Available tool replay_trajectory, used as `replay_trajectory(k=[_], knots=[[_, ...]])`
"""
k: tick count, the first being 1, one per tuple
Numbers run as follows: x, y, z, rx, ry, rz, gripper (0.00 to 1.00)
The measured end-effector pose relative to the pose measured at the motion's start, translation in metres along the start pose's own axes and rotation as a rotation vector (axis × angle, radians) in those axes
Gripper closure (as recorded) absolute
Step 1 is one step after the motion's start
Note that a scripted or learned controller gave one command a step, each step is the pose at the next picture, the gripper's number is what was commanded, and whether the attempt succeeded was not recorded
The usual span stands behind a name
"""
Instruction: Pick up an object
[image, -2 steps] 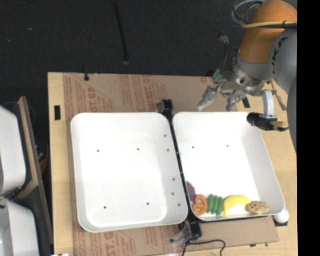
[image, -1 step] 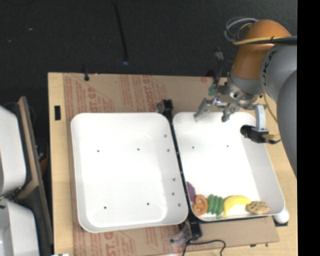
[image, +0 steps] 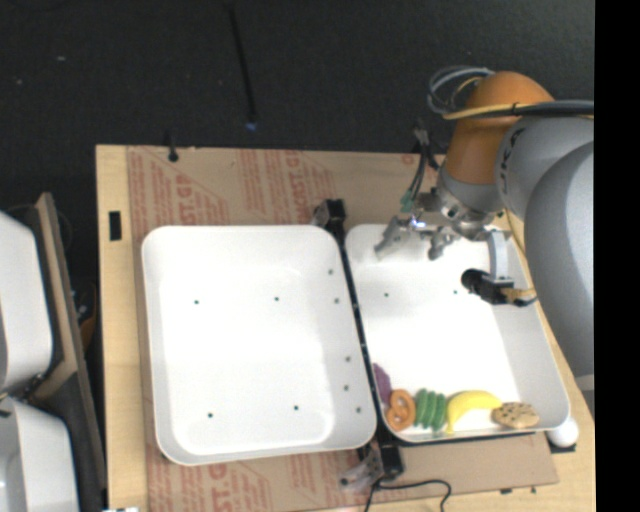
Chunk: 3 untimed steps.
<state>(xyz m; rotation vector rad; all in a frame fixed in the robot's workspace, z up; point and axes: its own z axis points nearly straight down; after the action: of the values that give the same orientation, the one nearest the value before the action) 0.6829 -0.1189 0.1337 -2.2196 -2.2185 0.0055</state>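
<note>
Metal pincer (image: 410, 243) splayed, grasping nothing, over smooth right bin (image: 440, 330). Ridged green piece (image: 432, 409), curved yellow banana (image: 470, 405), pretzel (image: 400, 408), cookie (image: 515, 414) at near wall.

The hand (image: 410, 243) hangs low (fingers spread, nothing between).

Five small objects lie in a row along the right bin's (image: 520, 350) near edge: a purple piece (image: 381, 379), an orange pretzel (image: 400, 408), a green ridged piece (image: 431, 408), a yellow banana (image: 472, 405) and a tan cookie (image: 515, 414).
</note>
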Motion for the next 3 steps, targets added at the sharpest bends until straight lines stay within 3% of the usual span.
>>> replay_trajectory(k=[1, 3], knots=[[-0.001, 0.002, -0.015, -0.008, -0.001, 0.000, 1.00], [0.002, 0.003, -0.087, -0.008, 0.000, 0.000, 1.00]])
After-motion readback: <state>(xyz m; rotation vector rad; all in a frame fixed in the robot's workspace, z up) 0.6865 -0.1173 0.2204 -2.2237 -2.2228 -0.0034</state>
